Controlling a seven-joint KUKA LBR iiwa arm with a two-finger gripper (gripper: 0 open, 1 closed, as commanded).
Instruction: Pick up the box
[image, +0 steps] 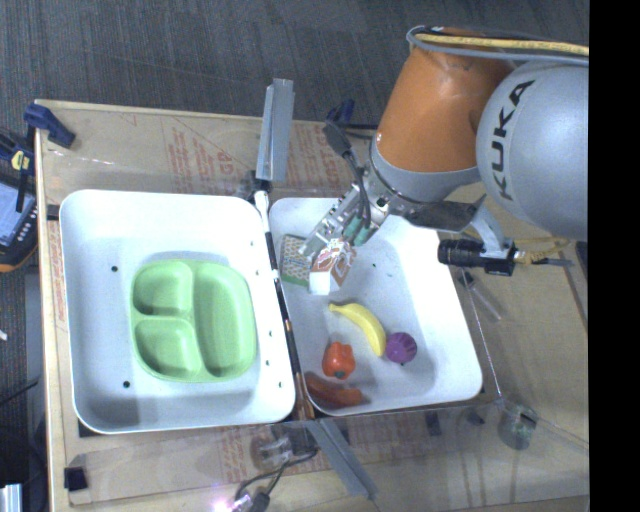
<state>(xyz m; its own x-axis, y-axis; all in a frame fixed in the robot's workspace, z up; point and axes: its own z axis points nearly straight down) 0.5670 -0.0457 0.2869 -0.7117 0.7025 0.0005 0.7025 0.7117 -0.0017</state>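
Observation:
The box (331, 268) is a small brown and white carton in the upper left part of the right bin (440, 330). It hangs tilted, with its white lower end close to the bin floor. My gripper (343, 243) reaches down from the arm at the upper right. It is shut on the top of the box, whose upper end sits between the fingers (330, 236). Whether the box's lower end touches the floor is unclear.
A flat green-patterned packet (293, 258) leans on the right bin's left wall beside the box. Nearer the front lie a banana (364, 323), a purple fruit (401, 348), a red-orange pepper (339, 360) and a reddish sausage shape (335, 392). The left bin (90, 230) holds a green divided tray (194, 320).

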